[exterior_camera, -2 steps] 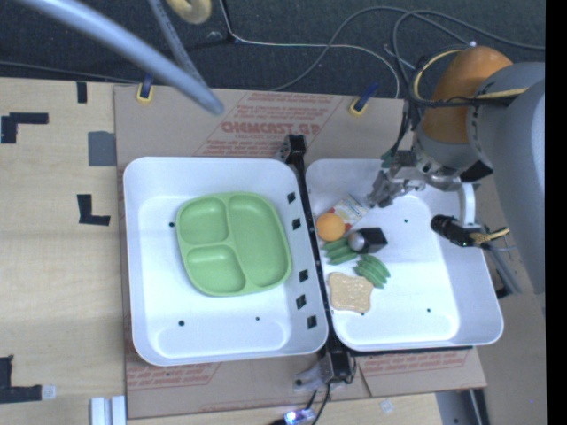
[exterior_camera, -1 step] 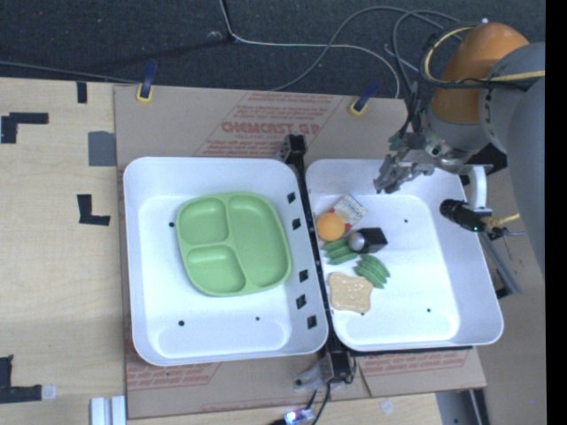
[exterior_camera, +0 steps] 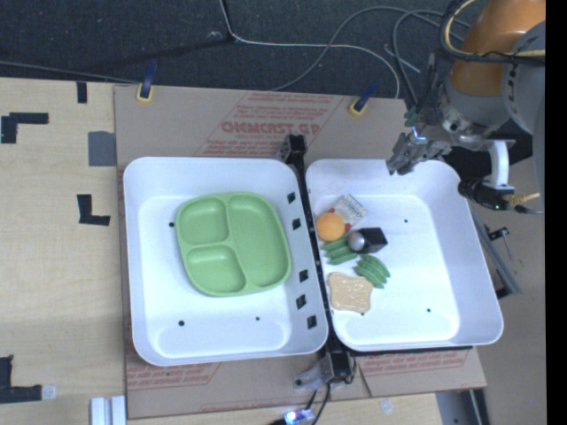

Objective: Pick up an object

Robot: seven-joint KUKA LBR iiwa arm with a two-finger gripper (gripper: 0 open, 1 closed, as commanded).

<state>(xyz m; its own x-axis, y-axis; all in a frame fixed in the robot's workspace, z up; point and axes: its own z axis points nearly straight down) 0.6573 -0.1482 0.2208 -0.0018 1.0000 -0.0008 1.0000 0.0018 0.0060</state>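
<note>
In the right bin (exterior_camera: 443,237) several small items lie clustered near its left side: an orange ball (exterior_camera: 330,227), a white packet (exterior_camera: 350,207), a black and silver piece (exterior_camera: 364,238), green pea pods (exterior_camera: 359,261) and a slice of toast (exterior_camera: 350,293). My gripper (exterior_camera: 406,156) hangs over the bin's far rim, up and to the right of the cluster and well apart from it. Nothing shows between its fingers.
The left bin (exterior_camera: 151,264) holds a green divided plate (exterior_camera: 233,243). A black clip strip runs along the seam between the bins (exterior_camera: 304,237). Cables trail over the dark back surface (exterior_camera: 266,25). The bins rest on a cardboard sheet (exterior_camera: 257,118).
</note>
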